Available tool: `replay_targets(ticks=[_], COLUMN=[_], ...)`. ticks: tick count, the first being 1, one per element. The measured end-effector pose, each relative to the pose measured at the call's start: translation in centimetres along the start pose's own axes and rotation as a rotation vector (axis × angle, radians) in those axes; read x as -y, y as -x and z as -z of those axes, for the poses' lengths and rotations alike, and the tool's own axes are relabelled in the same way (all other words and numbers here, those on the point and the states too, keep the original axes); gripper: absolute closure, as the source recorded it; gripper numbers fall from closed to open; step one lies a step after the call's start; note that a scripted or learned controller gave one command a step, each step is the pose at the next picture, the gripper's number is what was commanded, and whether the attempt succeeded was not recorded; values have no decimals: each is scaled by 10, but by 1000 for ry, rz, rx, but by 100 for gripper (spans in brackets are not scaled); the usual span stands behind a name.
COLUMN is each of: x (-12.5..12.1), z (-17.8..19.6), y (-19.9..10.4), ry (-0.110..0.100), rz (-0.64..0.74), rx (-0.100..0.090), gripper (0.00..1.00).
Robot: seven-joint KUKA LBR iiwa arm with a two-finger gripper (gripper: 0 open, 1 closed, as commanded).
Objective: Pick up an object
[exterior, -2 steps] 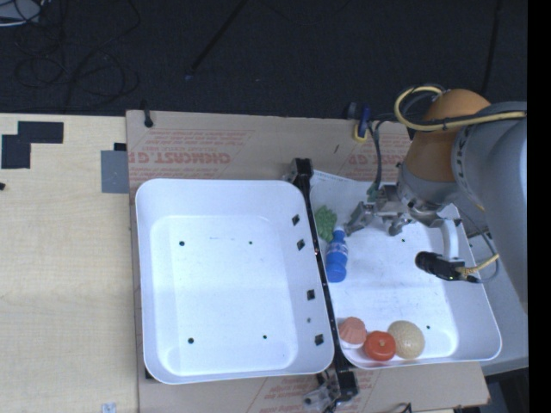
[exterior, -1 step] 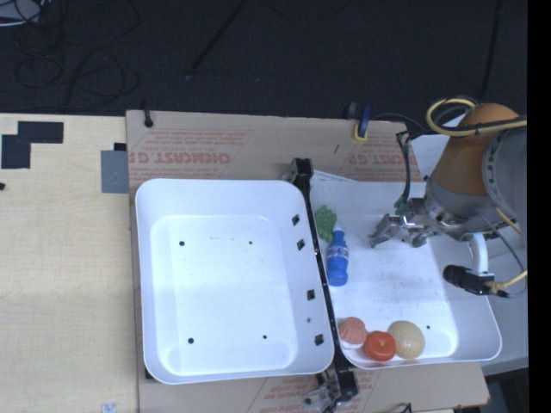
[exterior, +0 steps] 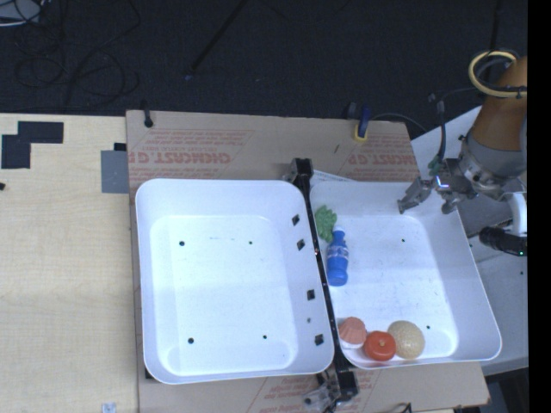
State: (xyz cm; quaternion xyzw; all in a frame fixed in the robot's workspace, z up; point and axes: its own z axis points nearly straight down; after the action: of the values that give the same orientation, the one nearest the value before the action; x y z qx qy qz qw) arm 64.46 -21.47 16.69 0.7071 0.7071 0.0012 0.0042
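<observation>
The right bin [exterior: 448, 265] holds several small objects. A green leafy piece [exterior: 325, 222] lies at its left wall, with a blue bottle [exterior: 337, 259] just below it. At the bin's front lie a pink lump [exterior: 351, 329], a red tomato-like ball [exterior: 380, 345] and a beige round object [exterior: 407, 338]. My gripper [exterior: 426, 205] hangs over the bin's back right rim, open, its two fingers spread with nothing between them. It is well to the right of the bottle and far from the front cluster.
The left bin [exterior: 155, 231] sits beside the right one, a black divider [exterior: 314, 265] between them. Both rest on a cardboard sheet [exterior: 215, 149]. A blue-and-yellow clip [exterior: 362, 124] stands at the cardboard's back edge. Cables run by the arm at the right.
</observation>
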Motion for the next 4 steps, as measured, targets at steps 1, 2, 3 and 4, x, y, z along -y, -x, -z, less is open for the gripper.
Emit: replay_targets(ticks=[1, 2, 3, 4], x=[50, 48, 119, 170], z=[-83, -69, 56, 92], y=[-3, -2, -45, 2], ry=[-14, -11, -6, -8], rz=[-1, -1, 2, -5], rx=[-6, -5, -6, -2], gripper=[0, 100, 100, 100])
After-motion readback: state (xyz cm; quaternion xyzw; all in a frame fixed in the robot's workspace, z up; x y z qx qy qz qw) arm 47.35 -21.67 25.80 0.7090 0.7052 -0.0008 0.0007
